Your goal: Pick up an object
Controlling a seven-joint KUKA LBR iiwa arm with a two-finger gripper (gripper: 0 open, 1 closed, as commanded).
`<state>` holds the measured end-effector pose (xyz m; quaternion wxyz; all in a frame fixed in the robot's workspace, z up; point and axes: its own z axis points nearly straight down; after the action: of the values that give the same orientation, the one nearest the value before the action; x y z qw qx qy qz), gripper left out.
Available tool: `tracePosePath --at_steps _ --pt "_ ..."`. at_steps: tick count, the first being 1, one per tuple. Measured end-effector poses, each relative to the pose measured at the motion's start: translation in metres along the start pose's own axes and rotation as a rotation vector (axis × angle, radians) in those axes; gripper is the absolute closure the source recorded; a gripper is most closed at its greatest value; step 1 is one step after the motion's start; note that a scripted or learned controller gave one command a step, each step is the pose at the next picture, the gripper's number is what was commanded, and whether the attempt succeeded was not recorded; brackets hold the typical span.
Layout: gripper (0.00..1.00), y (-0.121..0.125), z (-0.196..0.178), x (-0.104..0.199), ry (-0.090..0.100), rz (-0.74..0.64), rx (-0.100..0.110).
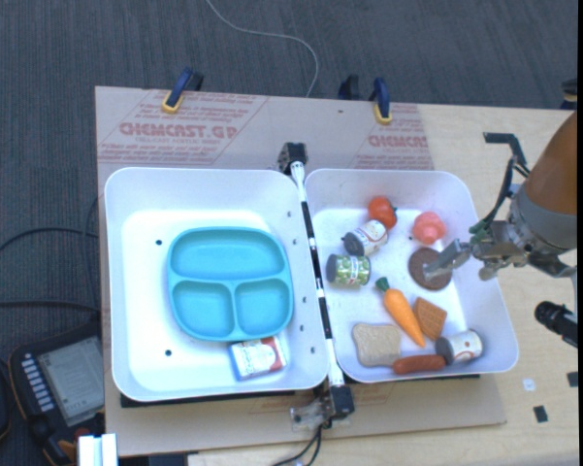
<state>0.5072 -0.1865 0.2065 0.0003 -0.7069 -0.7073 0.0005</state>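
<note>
End effector (453, 256) is hovering over the right bin (485, 304), just above the brown round piece (430, 269); can't tell its state. Pink toy (428, 226) is sitting just up-left of it, carrot (403, 315) and cracker (430, 316) lying below it, tomato (381, 211) and green jar (349, 271) further left. Blue tray (231, 282) is resting in the left bin (136, 221), well left.

- Blue clamps (180, 87) and (380, 100) grip the board's top edge
- A thin white cable (272, 35) loops across grey carpet (58, 37), upper frame
- A dark keypad device (48, 386) sits lower left
</note>
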Motion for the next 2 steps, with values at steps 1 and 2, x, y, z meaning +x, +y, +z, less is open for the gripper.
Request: tracePosePath --at_steps 1,2 --pt "0.00 -0.0210 0.1112 0.0221 -0.001 0.001 -0.002" --pt "1.00 -0.0211 0.1021 0.0224 0.000 0.002 0.000"
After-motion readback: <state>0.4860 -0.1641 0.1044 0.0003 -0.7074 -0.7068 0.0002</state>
